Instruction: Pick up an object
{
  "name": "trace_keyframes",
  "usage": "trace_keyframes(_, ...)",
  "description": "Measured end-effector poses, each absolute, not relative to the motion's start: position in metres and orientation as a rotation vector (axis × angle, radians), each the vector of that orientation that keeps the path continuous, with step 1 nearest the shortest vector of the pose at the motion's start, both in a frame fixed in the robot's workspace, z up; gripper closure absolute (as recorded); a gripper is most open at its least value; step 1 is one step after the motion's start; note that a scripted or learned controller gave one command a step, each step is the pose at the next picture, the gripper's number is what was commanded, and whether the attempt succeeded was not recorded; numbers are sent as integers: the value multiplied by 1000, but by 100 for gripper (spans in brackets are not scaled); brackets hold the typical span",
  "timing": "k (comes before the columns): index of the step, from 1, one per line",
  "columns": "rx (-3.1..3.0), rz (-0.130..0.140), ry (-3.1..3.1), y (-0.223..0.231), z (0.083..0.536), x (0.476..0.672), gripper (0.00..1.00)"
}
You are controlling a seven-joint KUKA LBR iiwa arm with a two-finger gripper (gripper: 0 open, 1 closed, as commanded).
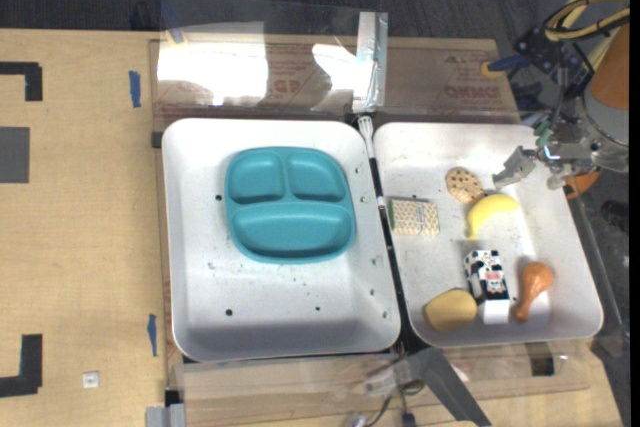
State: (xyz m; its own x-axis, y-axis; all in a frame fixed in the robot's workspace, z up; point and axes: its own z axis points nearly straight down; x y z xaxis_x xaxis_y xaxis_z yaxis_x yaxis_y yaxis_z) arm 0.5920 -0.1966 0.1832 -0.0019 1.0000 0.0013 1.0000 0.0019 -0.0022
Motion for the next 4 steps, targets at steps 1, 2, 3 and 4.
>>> trace_keyframes(1, -2082, -6, -2359, -186, 86, 546, 0)
trace_keyframes(2, -1942, -7, -2477, -164, 87, 483, 0)
trace_keyframes(3, -2009, -11, -2428, -97, 88, 512, 0)
trace_keyframes(4, -1698, -6, -2653, -101, 87, 605, 0)
